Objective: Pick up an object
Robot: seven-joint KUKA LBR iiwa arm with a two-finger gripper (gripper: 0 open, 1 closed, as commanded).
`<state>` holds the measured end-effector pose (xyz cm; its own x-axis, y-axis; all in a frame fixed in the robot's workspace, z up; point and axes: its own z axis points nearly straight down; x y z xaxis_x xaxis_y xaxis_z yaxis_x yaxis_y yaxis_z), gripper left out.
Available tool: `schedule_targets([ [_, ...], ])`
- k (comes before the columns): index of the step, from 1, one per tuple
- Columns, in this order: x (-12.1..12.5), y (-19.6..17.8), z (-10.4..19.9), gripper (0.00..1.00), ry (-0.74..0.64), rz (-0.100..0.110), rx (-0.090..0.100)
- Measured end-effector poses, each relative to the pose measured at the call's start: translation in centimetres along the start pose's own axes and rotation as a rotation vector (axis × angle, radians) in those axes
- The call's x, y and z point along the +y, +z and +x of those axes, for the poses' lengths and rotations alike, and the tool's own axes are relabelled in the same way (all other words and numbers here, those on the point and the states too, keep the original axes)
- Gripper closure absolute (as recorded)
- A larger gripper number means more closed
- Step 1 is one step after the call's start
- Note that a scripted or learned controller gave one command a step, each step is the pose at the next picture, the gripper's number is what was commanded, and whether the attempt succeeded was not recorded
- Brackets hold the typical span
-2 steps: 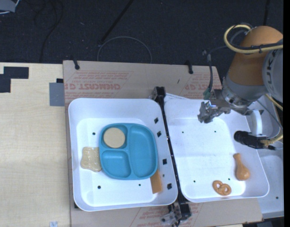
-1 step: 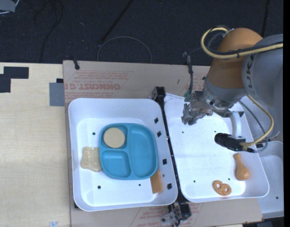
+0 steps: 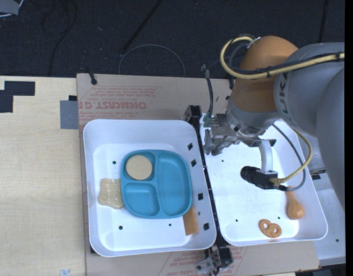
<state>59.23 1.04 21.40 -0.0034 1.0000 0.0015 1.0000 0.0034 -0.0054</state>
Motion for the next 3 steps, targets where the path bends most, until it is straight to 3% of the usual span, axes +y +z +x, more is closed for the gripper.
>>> schedule_targets([
  [1, -0.3, 0.1, 4.8, 1.0, 0.0, -0.001, 0.0],
  [2, 1.7, -1.4, 9.6, 1.0, -0.001, -0.005, 0.0],
  [3, 1.6, -1.3, 9.4, 0.0, 0.001, -0.001, -0.002],
])
